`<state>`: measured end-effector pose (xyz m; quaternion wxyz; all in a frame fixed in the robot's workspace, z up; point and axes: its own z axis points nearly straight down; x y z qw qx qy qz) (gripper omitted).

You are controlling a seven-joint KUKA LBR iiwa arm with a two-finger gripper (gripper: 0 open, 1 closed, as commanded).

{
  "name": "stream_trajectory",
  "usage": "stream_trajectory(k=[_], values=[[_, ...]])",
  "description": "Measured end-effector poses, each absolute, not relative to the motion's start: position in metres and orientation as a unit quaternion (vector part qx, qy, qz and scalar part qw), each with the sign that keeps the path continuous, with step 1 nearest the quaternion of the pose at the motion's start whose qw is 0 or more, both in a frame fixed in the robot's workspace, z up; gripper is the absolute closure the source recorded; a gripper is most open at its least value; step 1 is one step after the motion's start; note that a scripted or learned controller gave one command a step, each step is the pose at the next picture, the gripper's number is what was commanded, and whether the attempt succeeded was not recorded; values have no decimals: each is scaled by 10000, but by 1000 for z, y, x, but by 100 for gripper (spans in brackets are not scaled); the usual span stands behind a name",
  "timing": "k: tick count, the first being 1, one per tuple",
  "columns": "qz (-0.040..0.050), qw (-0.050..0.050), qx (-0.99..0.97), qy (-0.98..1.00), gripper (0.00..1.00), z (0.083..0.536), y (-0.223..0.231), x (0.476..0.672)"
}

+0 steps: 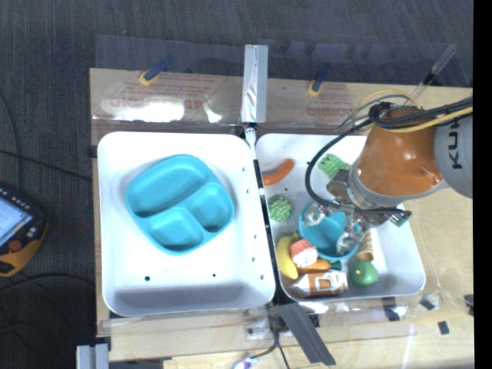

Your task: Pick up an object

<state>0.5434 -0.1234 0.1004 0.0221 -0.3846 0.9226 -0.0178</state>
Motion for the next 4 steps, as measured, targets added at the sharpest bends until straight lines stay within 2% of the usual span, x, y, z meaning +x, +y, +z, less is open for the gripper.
stream_trajectory(k=[1, 2, 3, 4], values=[[-39, 135, -4685, 8833, 0, 98, -197, 560], [-98, 128, -4702, 8824, 0, 98, -135, 569], [-40, 123, -5179, 8554, 0, 97, -195, 595], [-79, 120, -5541, 8323, 0, 97, -143, 643]])
